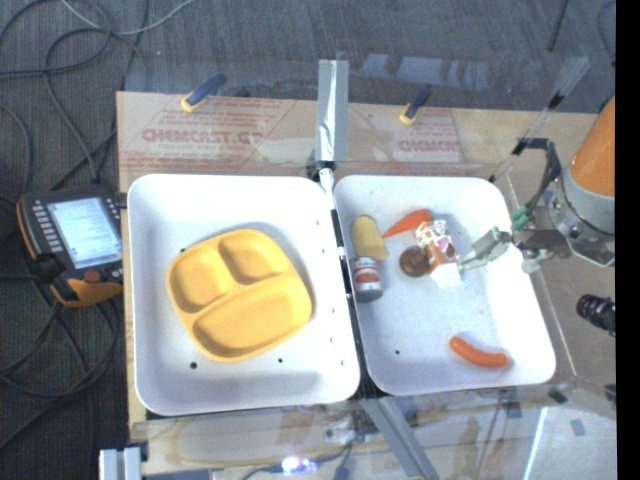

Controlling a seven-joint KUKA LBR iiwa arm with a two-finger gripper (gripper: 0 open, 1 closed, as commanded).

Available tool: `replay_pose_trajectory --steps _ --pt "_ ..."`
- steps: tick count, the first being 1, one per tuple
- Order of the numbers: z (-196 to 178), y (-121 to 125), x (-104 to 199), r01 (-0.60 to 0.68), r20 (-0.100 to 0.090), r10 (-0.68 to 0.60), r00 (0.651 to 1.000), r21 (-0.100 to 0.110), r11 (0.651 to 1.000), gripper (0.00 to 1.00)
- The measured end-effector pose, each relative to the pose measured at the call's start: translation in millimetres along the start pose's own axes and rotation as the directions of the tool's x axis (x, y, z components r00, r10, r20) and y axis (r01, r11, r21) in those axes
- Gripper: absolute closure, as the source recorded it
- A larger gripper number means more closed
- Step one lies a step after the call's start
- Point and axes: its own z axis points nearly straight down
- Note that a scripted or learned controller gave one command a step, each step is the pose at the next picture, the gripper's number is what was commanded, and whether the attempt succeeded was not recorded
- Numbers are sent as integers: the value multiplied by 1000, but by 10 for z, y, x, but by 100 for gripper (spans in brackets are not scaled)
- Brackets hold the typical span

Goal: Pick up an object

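Observation:
The right bin (520,298) holds several small objects. A tan potato-shaped piece (368,236) and an orange carrot (408,223) lie near its back left. A small can (367,278) lies beside the divider. A brown round piece (414,262), a red-and-white box (435,240) and a white block (446,272) cluster in the middle. An orange sausage (478,352) lies near the front. My gripper (507,253) hangs over the bin's right side, open. One finger (482,249) ends just right of the white block, and nothing sits between the fingers.
The left bin (150,368) holds a yellow divided plate (240,293). A teach pendant (72,233) lies left of the bench. Two clamps (203,91) (415,103) sit on the cardboard behind the bins. A metal divider (330,118) stands between the bins at the back.

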Motion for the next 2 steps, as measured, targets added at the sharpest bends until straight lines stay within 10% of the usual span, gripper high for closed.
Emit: replay_pose_trajectory --steps 1,2 --pt "1673 -212 124 -194 -1 194 981 -8 981 0" --pt "1692 -195 -382 114 -6 -114 993 -9 993 0"
